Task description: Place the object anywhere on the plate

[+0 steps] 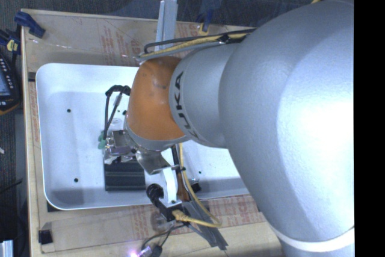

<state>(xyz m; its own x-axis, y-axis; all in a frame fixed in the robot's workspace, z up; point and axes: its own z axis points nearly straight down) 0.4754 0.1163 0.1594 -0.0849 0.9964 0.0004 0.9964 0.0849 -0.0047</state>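
My gripper (123,167) hangs over the left white bin (60,129), toward its near right part, with its dark boxy end low above the bin floor. The orange band (150,105) and the big grey arm (283,123) reach in from the right and cover the middle of the scene. Whatever lies under the gripper is hidden by its own body.
The arm hides nearly all of the right bin, of which a strip of white floor (210,165) shows. Yellow and black cables (180,213) trail by the near bench edge. A blue clamp (27,22) sits at the bench's far left corner.
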